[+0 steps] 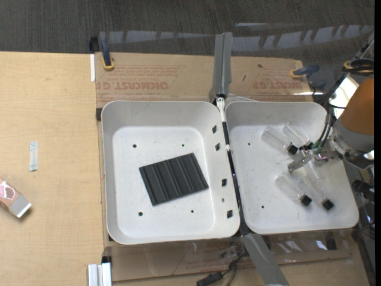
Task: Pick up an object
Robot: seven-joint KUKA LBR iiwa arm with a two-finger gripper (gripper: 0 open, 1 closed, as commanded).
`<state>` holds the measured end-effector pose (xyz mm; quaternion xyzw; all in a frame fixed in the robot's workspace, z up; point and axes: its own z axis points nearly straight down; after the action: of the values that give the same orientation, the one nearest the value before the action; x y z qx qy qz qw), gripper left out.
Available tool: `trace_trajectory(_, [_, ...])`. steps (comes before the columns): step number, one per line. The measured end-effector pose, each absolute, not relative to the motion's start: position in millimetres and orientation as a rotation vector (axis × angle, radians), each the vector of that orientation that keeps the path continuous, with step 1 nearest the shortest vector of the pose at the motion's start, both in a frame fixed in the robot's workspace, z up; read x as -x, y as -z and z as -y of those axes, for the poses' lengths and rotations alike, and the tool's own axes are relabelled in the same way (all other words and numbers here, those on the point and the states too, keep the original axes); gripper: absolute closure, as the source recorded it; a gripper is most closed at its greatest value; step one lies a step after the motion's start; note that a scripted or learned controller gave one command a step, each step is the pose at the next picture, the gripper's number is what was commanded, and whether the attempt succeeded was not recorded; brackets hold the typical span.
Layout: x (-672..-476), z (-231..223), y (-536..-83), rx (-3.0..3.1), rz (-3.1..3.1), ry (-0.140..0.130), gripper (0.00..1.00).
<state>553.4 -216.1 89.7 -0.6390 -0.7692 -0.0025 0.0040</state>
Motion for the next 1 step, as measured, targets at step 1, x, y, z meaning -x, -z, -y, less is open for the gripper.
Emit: trace_trajectory(1, [-552.7,219.1,-97.3,2.010,2.408,0.001,1.00])
